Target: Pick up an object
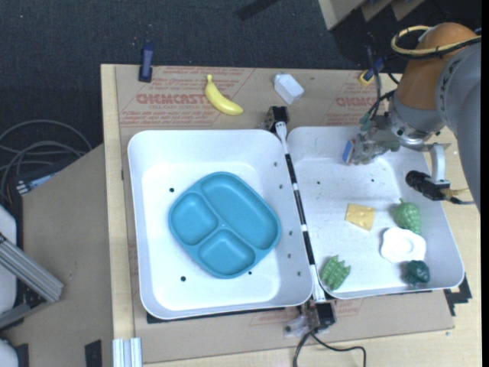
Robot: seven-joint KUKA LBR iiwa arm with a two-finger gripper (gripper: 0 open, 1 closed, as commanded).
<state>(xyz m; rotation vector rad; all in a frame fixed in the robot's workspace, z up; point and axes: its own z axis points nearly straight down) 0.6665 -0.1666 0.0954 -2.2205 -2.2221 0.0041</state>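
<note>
gripper (pixel 365 148): i see it low over the far part of the right bin, near the back wall; i can't tell how its fingers stand or whether anything sits between them.
right bin (pixel 336 140): open floor in the middle and toward the divider — the objects crowd the near right corner.
yellow wedge (pixel 361 216): mid-bin, apart from the walls, room on every side.
light green piece (pixel 408 215): close to the right wall.
white piece (pixel 402 245): just below the light green one, near the right edge.
dark green piece (pixel 416 272): tucked at the near right corner.
leafy green piece (pixel 335 271): by the near wall, close to the divider.
left bin (pixel 153 151): a blue divided plate (pixel 222 223) fills its centre.
bench (pixel 183 98): a banana (pixel 221 98) lies behind the bins.
</note>
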